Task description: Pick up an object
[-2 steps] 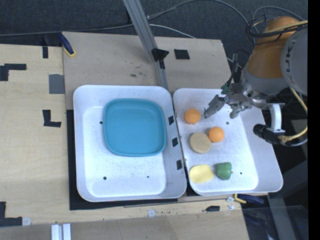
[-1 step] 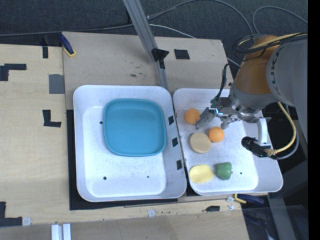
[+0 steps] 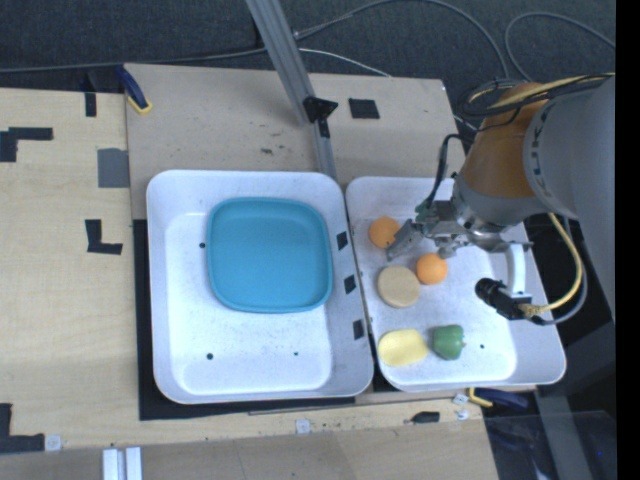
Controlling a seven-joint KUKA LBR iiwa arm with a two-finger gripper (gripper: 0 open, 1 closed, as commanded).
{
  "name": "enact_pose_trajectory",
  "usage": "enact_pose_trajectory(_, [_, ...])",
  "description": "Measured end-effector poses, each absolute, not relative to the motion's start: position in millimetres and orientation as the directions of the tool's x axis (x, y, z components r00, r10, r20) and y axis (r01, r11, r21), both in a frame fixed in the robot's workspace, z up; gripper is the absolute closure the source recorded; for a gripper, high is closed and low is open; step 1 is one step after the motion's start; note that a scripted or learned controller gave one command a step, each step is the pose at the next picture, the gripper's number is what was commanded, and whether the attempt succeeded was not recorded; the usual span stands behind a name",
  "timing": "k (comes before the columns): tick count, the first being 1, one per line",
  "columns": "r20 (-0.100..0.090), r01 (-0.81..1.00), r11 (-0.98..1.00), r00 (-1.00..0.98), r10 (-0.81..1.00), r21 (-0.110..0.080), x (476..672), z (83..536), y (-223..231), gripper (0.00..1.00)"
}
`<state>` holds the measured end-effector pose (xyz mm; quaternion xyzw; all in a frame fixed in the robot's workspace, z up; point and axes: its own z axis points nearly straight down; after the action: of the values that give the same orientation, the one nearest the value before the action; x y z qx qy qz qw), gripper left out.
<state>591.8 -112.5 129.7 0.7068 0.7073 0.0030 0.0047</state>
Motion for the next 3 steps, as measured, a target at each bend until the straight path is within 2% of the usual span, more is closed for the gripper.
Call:
enact_pose_trajectory(1, [-0.001,1.0,0.001,-0.001,1.0,0.007,590.9,137.5,-111.8,1.0])
enact_pose_trajectory(2, [0.0,1.0,0.0,0.0,1.0,0.003,591.3,180.9,-117.5,1.0])
enact_pose_trajectory(3, [-0.001,1.0,0.0,0.0,1.0,0.004,600.0,228.2,-121.5,1.0])
